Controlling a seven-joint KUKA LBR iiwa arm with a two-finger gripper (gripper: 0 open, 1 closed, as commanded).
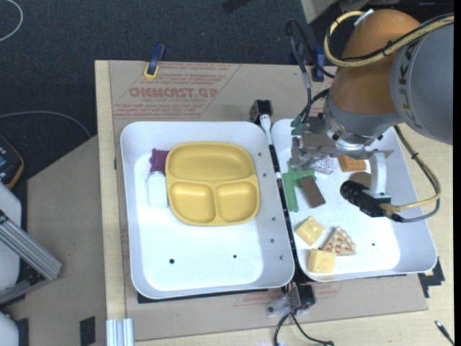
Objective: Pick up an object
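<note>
While dark carpet [86, 20] surrounds the cardboard-covered surface [180, 85] bearing two white bins [144, 265], the end effector [311, 150] hangs over the right bin's green block [290, 189], its grip state impossible to tell.

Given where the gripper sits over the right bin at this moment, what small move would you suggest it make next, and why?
Probably a short straight descent. The gripper hovers at the right bin's left side, right above the green piece and the brown block, and nothing visibly sits between its fingers, so lowering onto the brown block seems the likeliest way to a grasp.
</note>
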